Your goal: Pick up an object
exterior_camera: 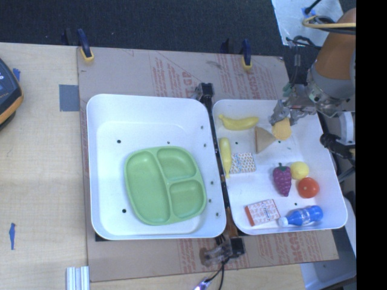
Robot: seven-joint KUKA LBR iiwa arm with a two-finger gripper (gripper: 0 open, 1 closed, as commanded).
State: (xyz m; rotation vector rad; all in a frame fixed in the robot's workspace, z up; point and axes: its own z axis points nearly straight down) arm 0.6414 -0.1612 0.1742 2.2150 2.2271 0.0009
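Brown cardboard covers the table [151, 71] under two white bins. Over the right bin [329, 162], at its far side, the tool [284, 118] hangs with a small yellow-orange object [281, 130] between its fingertips. Just beside that sits a tan wedge [263, 140], a banana [237, 122] farther left. Nearer the camera lie grapes [282, 180], a tomato [308, 187] and a blue bottle [304, 215].
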